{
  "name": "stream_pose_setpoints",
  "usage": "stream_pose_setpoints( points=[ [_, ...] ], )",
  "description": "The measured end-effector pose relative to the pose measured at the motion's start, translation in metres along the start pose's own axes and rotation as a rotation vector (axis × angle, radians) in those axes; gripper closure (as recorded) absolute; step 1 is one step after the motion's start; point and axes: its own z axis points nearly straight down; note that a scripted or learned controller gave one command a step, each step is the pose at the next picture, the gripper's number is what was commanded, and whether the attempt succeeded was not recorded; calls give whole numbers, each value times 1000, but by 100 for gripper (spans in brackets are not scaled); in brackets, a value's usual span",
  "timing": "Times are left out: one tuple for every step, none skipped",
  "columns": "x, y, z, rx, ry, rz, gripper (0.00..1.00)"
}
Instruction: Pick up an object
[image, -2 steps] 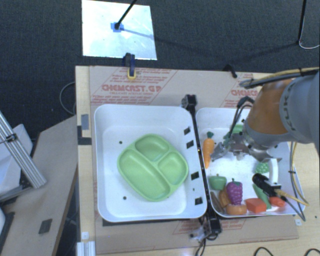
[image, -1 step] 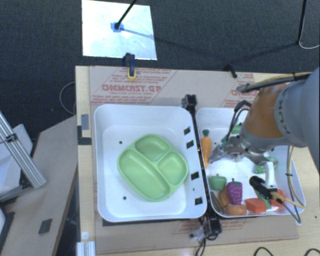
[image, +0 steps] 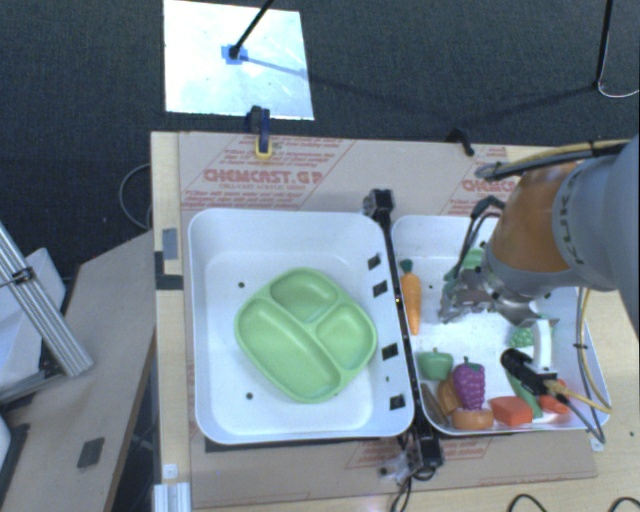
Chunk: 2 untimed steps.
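The gripper (image: 455, 300) hung low over the middle of the right bin (image: 430, 235), couldn't tell from this angle how the fingers were set. Nothing was visibly in it. The toys sat along that bin's near edge: a green pepper (image: 436, 362), purple grapes (image: 468, 381), an orange-red block (image: 511, 410). A plastic carrot (image: 410, 297) lay by the left wall. The left bin (image: 290, 228) carried a glossy green divided plate (image: 306, 334).
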Motion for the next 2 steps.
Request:
stream_pose_setpoints(
  points=[
    [5, 3, -62, -1, 1, -4, 100],
    [-5, 9, -118, -3, 0, -4, 100]
  ],
)
